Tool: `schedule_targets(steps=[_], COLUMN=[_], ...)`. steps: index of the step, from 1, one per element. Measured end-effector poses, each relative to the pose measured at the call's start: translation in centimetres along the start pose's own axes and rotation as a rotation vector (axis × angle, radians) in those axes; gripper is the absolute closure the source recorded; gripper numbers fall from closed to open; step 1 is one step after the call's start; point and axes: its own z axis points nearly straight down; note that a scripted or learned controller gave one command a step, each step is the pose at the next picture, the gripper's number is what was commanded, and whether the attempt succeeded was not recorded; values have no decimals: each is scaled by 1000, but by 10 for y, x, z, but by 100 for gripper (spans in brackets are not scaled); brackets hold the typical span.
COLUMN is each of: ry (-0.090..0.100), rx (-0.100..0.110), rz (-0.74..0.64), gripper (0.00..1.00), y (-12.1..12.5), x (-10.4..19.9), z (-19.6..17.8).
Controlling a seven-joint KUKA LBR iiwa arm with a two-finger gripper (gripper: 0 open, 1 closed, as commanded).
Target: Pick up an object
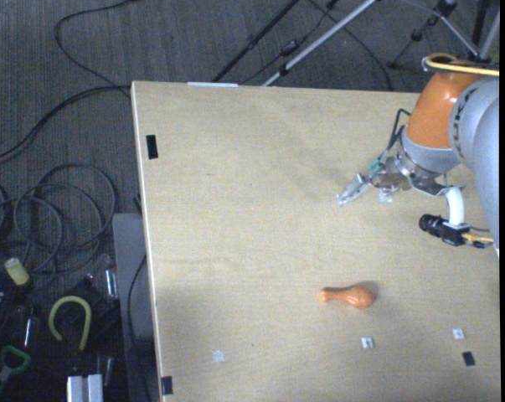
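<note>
An orange, gourd-shaped object (349, 296) lies on the tan board (252, 224), in the lower right part, its narrow end pointing left. My gripper (346, 196) hovers over the board's upper right, well above and beyond the orange object and apart from it. Its pale fingers point left and come together at the tip, with nothing between them. The grey arm with its orange band (436, 111) reaches in from the right.
Small white tags (367, 342) and a black tag (468, 358) lie near the board's front right. A black mark (152, 146) sits at the left edge. Cables and tools (51, 224) cover the floor to the left, and stand legs (352, 15) lie behind.
</note>
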Motion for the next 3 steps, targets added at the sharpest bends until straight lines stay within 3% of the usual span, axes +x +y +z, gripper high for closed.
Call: schedule_targets(steps=[1, 2, 3], ry=[0, -1, -1], rx=[-1, -1, -1], rz=[-63, -65, -65], gripper=[0, 100, 0], y=[41, 41, 41], x=[68, 69, 69], z=[11, 2, 2])
